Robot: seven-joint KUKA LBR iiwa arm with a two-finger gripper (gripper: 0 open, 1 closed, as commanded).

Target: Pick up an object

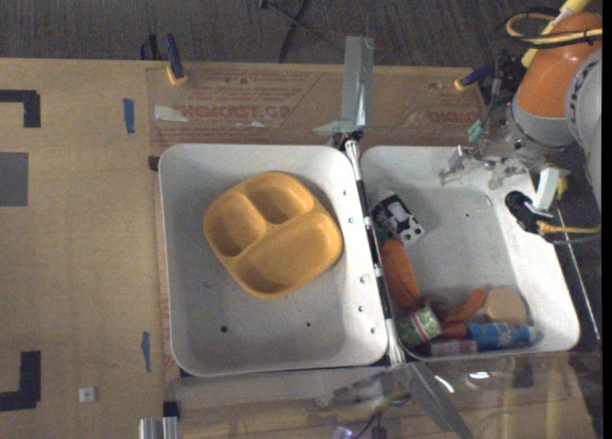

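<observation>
Fingers (pixel 475 167) look spread apart with nothing between them, up over the far edge of the right bin (pixel 535 265). Two white bins sit side by side on the bench (pixel 76 265).

The left bin (pixel 191 332) holds one yellow plate (pixel 273 233) with three parts. The right bin holds six things, all well apart from the fingers:
- one black and white toy (pixel 398 218)
- one long orange toy (pixel 400 274), lying by the left wall and pointing far to near
- one green can (pixel 419 324)
- one red piece (pixel 465 305)
- one tan lump (pixel 506 305)
- one blue tube (pixel 501 336), lying left to right along the near wall
</observation>
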